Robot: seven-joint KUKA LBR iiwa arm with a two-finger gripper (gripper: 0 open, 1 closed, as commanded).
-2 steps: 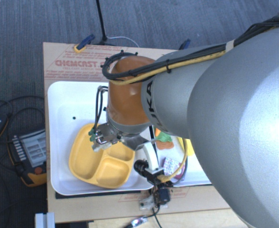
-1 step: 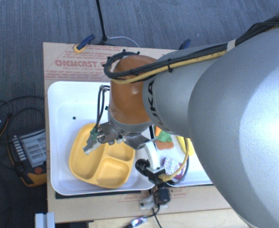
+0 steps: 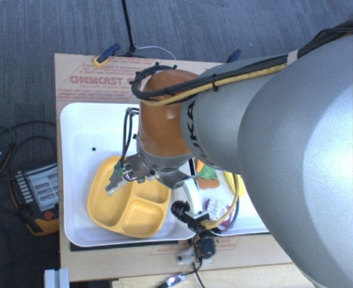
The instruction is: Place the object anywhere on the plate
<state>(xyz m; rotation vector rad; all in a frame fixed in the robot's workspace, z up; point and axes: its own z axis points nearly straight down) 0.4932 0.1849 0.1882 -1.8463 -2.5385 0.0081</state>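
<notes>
A yellow plate (image 3: 131, 212) with divided compartments lies in the left white bin (image 3: 80, 143), toward its front. My gripper (image 3: 116, 177) hangs over the plate's upper left compartment, just above its surface. A small greenish patch (image 3: 117, 167) shows at the gripper's tip, and I cannot tell whether it is a held object. The arm's orange band (image 3: 161, 110) and grey body hide much of the bin's right side.
The right bin (image 3: 248, 227) holds an orange and green item (image 3: 208, 174), a small white packet (image 3: 214, 207) and a yellow piece (image 3: 234, 188), mostly under the arm. Black cables (image 3: 188, 216) hang near the divider between the bins. A cardboard sheet (image 3: 95, 77) lies behind the bins.
</notes>
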